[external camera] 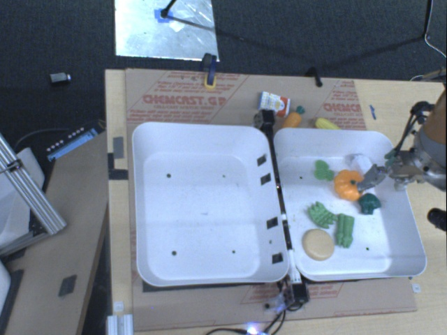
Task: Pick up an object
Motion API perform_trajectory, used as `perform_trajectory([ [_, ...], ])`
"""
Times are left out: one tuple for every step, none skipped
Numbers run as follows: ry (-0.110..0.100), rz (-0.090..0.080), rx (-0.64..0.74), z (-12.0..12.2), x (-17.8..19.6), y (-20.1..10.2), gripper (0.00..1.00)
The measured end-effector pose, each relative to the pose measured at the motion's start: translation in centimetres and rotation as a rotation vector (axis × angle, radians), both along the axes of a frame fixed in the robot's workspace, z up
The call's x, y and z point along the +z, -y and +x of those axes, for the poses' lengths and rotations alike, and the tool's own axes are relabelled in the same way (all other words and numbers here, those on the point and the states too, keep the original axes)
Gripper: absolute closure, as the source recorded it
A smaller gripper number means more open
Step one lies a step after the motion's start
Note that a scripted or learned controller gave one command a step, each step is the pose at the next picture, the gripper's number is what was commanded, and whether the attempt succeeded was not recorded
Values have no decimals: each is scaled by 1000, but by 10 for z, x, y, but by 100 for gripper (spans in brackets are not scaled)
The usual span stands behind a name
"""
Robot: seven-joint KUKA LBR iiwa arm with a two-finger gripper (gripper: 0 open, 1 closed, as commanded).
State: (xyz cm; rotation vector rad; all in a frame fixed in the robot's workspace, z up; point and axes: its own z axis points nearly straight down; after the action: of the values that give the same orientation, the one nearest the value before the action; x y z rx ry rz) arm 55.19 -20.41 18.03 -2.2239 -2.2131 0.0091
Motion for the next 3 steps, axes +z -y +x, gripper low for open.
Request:
perform_trajectory([
  [32, -6, 10, 66, -74, 2, 0],
  [14, -3, 5, 21, -92, 4, 0],
  [12, -1, 7, 21, -84, 3, 100],
])
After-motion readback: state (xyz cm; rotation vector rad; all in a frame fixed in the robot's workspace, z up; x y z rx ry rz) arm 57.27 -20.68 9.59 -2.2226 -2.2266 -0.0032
